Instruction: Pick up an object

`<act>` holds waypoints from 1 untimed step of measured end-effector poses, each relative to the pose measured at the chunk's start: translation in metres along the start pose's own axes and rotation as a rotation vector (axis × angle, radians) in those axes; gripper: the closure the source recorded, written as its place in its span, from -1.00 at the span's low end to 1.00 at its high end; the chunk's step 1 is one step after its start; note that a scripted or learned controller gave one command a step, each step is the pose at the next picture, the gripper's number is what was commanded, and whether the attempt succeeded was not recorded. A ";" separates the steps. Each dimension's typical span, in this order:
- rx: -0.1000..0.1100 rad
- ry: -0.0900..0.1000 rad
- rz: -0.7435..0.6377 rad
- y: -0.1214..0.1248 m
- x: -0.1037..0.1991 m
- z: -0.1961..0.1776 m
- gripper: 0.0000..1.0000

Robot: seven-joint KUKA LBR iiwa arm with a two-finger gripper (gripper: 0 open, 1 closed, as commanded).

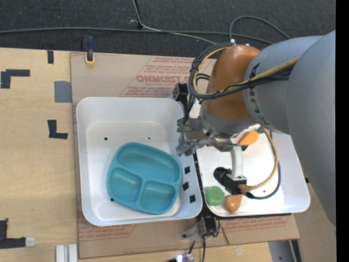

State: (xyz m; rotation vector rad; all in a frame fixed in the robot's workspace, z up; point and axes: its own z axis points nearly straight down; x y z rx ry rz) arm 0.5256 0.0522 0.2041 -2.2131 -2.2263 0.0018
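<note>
On the surface [32, 168], the left bin [90, 119] holds a teal divided plate [144, 178], lying flat towards its near right corner. The pincer [186, 137] hangs over the wall where the two bins meet, about halfway along it; whether it is wide or narrow cannot be told, and nothing shows in its grasp. In the right bin [286, 192], a green piece [214, 195] and a tan piece [233, 202] lie touching by the near left corner, and an orange piece [248, 137] peeks from under the arm [283, 86] further back.

Pale wooden bench [32, 162] (black tape marks [54, 129]) meets dark carpet [65, 10] beyond.
</note>
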 end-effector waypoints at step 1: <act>-0.001 0.000 0.000 -0.024 0.050 -0.020 1.00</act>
